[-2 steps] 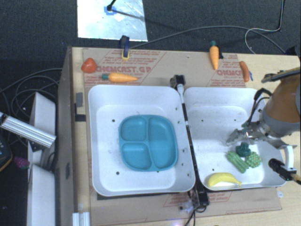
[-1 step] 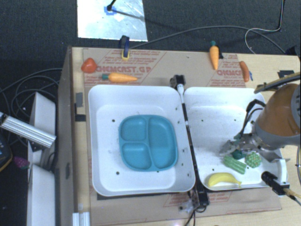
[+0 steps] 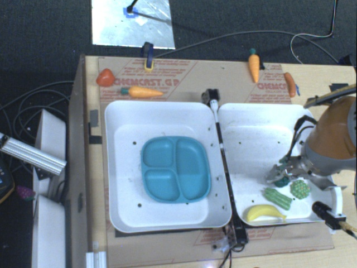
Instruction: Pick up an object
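Jaws (image 3: 280, 173) low in right bin (image 3: 251, 121), toys crowding front edge

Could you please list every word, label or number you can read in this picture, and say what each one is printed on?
"CHEMCAST GP": red print on the brown board behind the left bin, readable with some effort.
A second red print of the same style on the board behind the right bin, partly covered by a toy carrot: too blurred to read for certain.
Nothing readable on the blue plate.
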